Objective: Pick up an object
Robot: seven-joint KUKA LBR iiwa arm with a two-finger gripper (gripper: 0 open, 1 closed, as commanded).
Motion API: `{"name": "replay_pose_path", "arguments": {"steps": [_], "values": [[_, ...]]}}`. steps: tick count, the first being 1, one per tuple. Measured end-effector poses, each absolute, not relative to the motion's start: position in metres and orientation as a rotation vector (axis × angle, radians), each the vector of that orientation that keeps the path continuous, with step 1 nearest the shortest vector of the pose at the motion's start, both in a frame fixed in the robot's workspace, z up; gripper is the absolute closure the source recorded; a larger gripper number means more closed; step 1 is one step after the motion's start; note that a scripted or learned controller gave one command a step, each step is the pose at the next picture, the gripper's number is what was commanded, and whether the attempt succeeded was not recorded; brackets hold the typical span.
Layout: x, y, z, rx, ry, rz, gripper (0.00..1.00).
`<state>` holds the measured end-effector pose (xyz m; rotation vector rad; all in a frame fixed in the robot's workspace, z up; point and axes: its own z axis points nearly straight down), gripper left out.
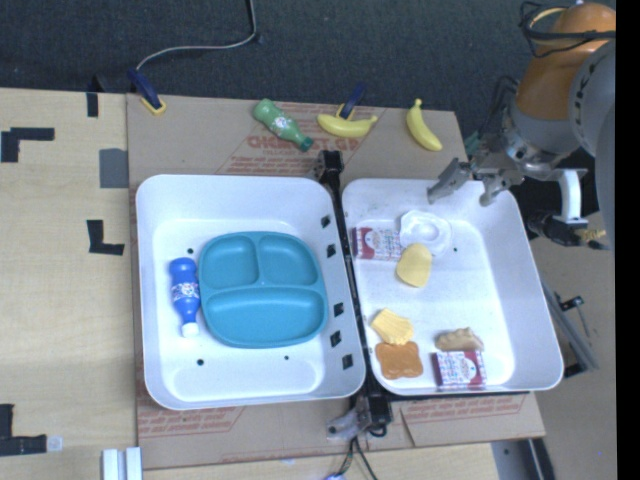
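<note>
Evenly and brightly lit from overhead. Soft, short shadows only, tucked under the rims of the two shallow white plastic bins [150, 298]. Mild glare off the white bin walls and the glossy blue divided plastic tray [263, 290]. Slightly soft throughout, small printing unreadable. Dark beyond the pale wooden tabletop [60, 268] far edge.

Blue divided plate [263, 290], blue bottle [184, 295], white bins [160, 203], yellow bananas [423, 127], green bottle [282, 124].

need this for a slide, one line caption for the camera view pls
KUKA arm's gripper, jaws open, above the right bin's far rim; left bin holds a blue tray and bottle.
</note>
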<state>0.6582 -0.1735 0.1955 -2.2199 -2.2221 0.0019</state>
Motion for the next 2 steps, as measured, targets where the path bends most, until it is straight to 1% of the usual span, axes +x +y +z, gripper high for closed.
{"name": "replay_pose_path", "arguments": {"steps": [1, 2], "values": [[0.633, -0.158, 0.087, -2.223, -2.226, -0.002, 0.00], [0.610, -0.132, 0.087, -2.226, -2.226, 0.000, 0.00]]}}
